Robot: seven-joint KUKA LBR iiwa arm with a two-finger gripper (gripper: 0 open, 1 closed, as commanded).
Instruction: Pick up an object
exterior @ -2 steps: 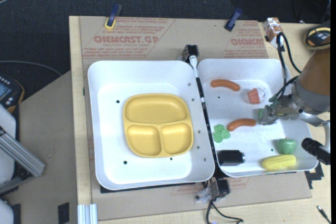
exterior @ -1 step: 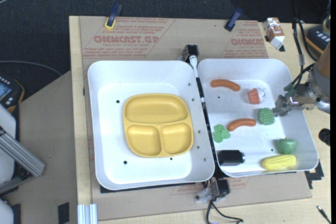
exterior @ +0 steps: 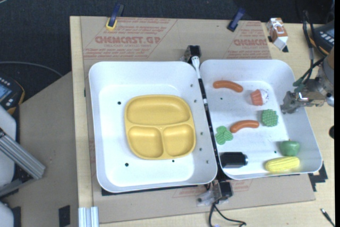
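The right white bin (exterior: 249,69) holds several toy foods. There are two orange-red sausages (exterior: 228,85) (exterior: 244,125), a red and white piece (exterior: 258,97), a green broccoli (exterior: 269,117) and a green leafy piece (exterior: 223,135). Nearer the front lie a black block (exterior: 233,159), a yellow corn cob (exterior: 281,164) and a green pepper (exterior: 289,147). My gripper (exterior: 295,101) hangs at the bin's right rim, to the right of the red and white piece and the broccoli, with nothing seen in it.
The left bin (exterior: 106,93) carries a yellow divided plate (exterior: 159,126). A small carton (exterior: 277,33) stands on the bench behind the right bin. Clamps (exterior: 113,17) (exterior: 235,19) sit on the back edge of the bench.
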